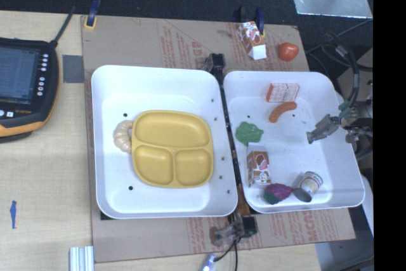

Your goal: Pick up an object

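Two white bins sit side by side on the bench. The left bin (108, 136) holds a yellow tray (171, 148) with three compartments and a pale bun (122, 135) touching the tray's left edge. The right bin (342, 193) holds the loose things: an orange carton (282, 92) near the far wall, a sausage (282, 112) just in front of it, a green leaf (248, 132) toward the bin's left side, a brown packet (258, 167) nearer the front, and a purple piece (277, 192) and a tin can (309, 185) lying on its side along the front wall.

The gripper (321, 129) reaches in over the right bin's right wall, its grey tip pointing left and low above the bin floor. Whether it is open or closed cannot be told, and nothing shows in its grasp. The sausage lies left of the tip and a little farther back, apart from it; the can lies nearer the front, also apart.

Beyond the bins, a small box (252, 39) and a tomato (288, 51) rest on the cardboard.
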`<state>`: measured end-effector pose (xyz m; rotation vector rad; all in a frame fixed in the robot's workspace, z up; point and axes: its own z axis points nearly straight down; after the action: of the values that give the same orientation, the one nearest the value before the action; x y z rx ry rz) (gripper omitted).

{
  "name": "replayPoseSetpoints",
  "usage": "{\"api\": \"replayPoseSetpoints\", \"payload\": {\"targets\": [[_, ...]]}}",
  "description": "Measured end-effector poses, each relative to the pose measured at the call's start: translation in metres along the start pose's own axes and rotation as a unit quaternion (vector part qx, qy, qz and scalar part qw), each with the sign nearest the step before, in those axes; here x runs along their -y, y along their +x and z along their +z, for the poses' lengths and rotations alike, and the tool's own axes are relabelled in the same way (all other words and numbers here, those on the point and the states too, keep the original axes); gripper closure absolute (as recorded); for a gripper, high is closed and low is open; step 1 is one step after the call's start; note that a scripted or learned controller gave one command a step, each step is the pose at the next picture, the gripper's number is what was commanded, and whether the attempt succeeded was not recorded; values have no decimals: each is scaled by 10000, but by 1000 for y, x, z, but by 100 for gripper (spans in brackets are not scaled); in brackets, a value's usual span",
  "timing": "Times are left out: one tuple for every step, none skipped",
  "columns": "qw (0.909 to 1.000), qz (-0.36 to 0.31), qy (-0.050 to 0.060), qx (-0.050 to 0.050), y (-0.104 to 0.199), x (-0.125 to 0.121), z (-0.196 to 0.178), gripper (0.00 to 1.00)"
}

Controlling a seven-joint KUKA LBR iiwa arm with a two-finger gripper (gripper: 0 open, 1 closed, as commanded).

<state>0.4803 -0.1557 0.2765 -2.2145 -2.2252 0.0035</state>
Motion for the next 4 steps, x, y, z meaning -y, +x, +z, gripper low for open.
{"api": "replayPoseSetpoints", "payload": {"targets": [[10000,-5,13,0,60,-31,140,0],[10000,11,0,2,7,-89,155,0],[10000,-6,3,3,49,-147,185,0],[10000,14,14,-5,13,-176,185,0]]}}
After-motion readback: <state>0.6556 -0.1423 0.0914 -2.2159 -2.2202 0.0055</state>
